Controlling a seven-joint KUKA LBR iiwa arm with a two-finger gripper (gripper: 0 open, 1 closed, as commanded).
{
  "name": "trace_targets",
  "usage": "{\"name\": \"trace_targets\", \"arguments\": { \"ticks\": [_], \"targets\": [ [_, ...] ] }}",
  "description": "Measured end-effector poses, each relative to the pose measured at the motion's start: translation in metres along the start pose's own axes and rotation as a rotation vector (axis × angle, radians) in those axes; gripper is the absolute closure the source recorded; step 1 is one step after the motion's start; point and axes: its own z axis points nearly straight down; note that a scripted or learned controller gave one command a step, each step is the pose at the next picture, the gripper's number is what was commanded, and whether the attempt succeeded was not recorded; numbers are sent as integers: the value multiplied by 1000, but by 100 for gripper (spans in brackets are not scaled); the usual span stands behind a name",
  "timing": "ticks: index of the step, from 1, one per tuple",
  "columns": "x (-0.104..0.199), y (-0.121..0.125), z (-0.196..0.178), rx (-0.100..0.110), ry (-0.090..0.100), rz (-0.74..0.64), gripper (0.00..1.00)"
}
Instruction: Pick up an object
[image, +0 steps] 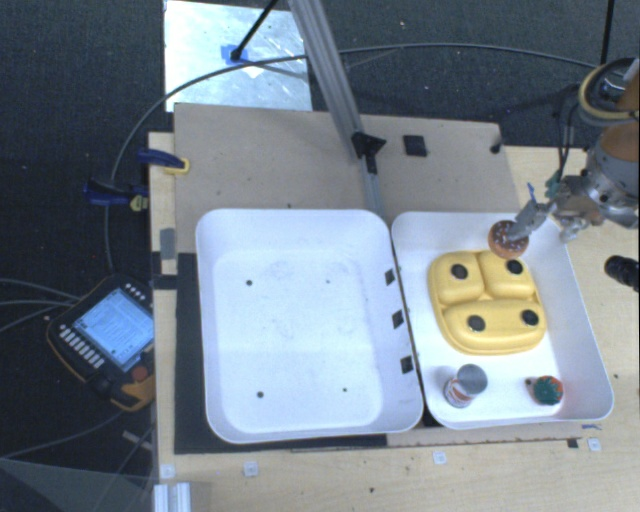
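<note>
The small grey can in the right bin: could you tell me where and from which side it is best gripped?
Grip the small grey can across its round side wall, coming down from above. It seems to stand upright near the right bin's front edge, with free floor on its left and right; the yellow block sits just behind it, so close the fingers left-to-right.

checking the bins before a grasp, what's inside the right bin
The right bin holds a large yellow block with black dots, a small can, a green-orange ball and a brownish round object. What lies beneath the block is covered.
</note>
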Motion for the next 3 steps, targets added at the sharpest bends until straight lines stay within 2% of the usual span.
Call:
{"name": "trace_targets", "arguments": {
  "ticks": [2, 3],
  "targets": [
    [-6, -1, 84, 3, 0, 2, 0],
    [-7, 3, 90, -10, -4, -1, 0]
  ]
}}
